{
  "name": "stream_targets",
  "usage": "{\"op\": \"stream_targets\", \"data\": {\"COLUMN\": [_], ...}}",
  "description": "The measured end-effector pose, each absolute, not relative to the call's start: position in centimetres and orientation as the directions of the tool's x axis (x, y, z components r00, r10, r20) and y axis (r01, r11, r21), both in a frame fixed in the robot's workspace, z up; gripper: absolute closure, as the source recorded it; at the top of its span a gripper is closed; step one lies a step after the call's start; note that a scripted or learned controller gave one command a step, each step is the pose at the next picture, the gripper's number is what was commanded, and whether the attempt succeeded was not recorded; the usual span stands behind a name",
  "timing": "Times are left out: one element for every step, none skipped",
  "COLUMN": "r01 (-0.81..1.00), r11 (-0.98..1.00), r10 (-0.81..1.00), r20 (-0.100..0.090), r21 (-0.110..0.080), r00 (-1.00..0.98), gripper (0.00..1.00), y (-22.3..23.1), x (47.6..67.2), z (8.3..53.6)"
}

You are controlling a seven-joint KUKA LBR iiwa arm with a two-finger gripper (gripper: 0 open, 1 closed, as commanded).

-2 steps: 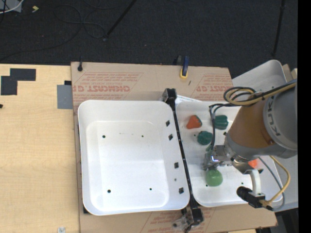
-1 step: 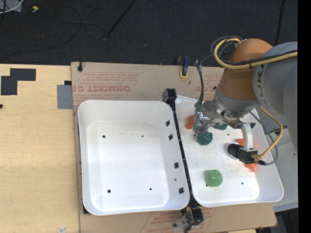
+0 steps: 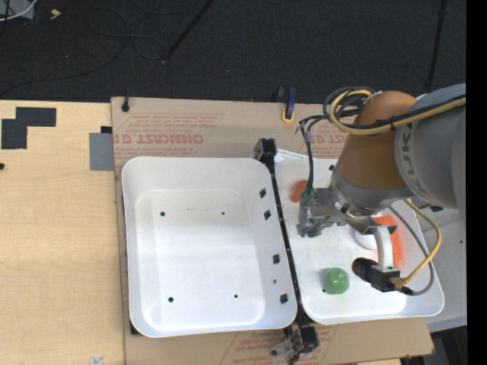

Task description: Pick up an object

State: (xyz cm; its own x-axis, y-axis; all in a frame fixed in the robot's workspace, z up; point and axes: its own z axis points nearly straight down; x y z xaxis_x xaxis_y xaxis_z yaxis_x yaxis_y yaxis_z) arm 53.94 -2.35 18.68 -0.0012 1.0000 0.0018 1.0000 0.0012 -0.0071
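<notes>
A small green ball (image 3: pixel 335 280) lies near the front of the right bin (image 3: pixel 426 304). Behind and to its right rests a white and orange object (image 3: pixel 386 239), partly hidden by the arm. A small orange piece (image 3: pixel 298 191) shows near the bin's back left, half covered by the wrist. My gripper (image 3: pixel 310 223) hangs low over the left part of the right bin, behind and left of the ball and just in front of the orange piece. Nothing is visibly held in it.
The left bin (image 3: pixel 144 204) stands next to the right one, its shared rim (image 3: pixel 275 226) carrying black clips. The grey and orange arm (image 3: pixel 380 158) covers the right bin's back half. A blue and yellow clamp (image 3: pixel 288 105) sits on the cardboard behind.
</notes>
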Motion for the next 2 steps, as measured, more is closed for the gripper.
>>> {"op": "stream_targets", "data": {"r01": [1.000, 1.000], "r11": [0.003, -0.006], "r10": [1.000, 1.000], "r20": [0.000, -0.001], "r21": [0.000, -0.008], "r00": [-0.003, 0.006], "gripper": [1.00, 1.00], "y": [0.6, -4.3], "x": [59.5, 53.1], "z": [18.7, 18.7]}}
